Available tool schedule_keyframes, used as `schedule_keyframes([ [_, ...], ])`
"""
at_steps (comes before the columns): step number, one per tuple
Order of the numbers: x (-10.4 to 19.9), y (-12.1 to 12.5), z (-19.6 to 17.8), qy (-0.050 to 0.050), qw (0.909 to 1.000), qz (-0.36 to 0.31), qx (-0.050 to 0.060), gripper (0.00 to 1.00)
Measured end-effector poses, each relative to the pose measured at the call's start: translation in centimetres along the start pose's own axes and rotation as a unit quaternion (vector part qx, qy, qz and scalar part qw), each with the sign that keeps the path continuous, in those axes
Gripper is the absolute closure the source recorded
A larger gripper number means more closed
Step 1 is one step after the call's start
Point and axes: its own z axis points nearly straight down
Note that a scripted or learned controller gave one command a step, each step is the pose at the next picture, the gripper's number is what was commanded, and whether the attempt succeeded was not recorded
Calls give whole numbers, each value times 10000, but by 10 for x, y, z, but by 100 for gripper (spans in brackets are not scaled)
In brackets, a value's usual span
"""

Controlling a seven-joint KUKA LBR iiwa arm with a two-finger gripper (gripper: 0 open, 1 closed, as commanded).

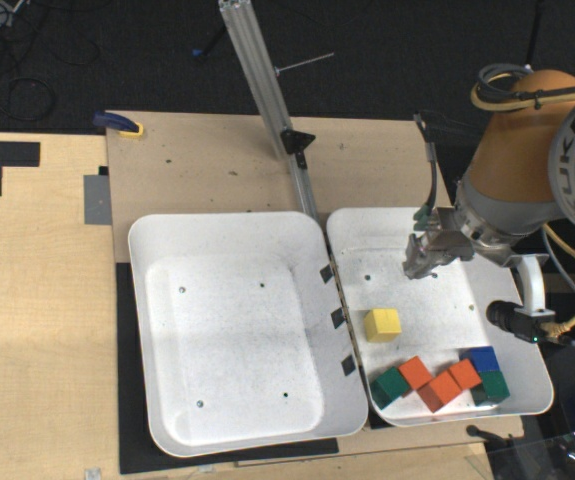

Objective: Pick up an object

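In the right bin (527, 393), my gripper (419, 266) hangs above bare floor, its opening beyond my telling from here. The yellow cube (383, 324) sits apart, just below it, easier to reach than the cluster (445, 380) crowded at the near wall.

The left bin (232, 328) is offering a wide bare floor, bounded only by its raised rim. In the right bin (447, 308), the tool (422, 261) is hanging over the upper middle, with the arm (517, 158) crowding in from two o'clock. A yellow cube (383, 324) is sitting alone near the centre, with open floor around it on all sides. Toward five o'clock, the blocks are packing the lower edge: a green block (390, 385), an orange block (415, 372), a second orange block (449, 385), a blue block (482, 359) and a dark green block (490, 387), touching or just beside one another. The shared rim with black clips (335, 318) is dividing the bins. A slanted metal rail (262, 78) is rising over the desk (197, 168) at twelve o'clock.
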Motion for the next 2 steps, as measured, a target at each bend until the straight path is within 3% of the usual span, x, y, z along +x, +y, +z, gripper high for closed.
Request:
schedule_keyframes([
  [1,55,-8,1,1,10000,-3,1,100],
  [2,112,0,-4,0,10000,-9,-11,100],
])
